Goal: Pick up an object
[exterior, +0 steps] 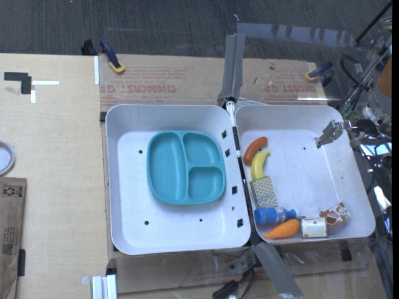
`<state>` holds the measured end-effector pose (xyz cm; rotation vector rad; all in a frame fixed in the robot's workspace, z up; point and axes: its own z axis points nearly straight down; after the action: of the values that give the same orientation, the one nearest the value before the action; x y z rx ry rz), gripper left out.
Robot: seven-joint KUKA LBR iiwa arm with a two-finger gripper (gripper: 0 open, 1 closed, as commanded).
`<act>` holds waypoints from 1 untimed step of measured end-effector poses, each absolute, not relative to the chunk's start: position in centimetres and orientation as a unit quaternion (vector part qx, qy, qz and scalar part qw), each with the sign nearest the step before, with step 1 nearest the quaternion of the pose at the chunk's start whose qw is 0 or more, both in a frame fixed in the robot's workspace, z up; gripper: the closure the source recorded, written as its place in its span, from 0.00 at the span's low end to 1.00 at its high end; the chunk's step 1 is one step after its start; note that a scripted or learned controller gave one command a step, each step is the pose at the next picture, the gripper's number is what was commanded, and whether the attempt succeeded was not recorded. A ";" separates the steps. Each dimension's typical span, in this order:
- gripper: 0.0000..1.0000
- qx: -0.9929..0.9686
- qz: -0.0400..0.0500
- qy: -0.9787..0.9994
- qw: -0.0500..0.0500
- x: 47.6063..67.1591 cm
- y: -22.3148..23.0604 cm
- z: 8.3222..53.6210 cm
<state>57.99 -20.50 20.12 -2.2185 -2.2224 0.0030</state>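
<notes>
You have two white bins: the left bin (118, 185) holds one teal divided plate (186, 167); the right bin (349, 167) holds seven small things, among them a sausage (255, 148), banana (259, 164), blue bottle (272, 215) and carrot (282, 230). Your claw (328, 133) hangs over the right bin's far right side, too small to judge its opening. Cardboard (149, 80) behind shows mirrored print.

Pale wooden bench (56, 129) stands on dark grey carpet (156, 11).

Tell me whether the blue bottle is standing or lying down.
Lying down. The blue bottle rests on its side on the right bin's floor, beside the carrot.
</notes>
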 end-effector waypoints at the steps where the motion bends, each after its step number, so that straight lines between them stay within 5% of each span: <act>1: 0.00 -0.686 -0.002 -0.727 0.008 54.2 -21.4 9.6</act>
<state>54.25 -21.40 9.62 -2.1449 -2.2734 -0.0048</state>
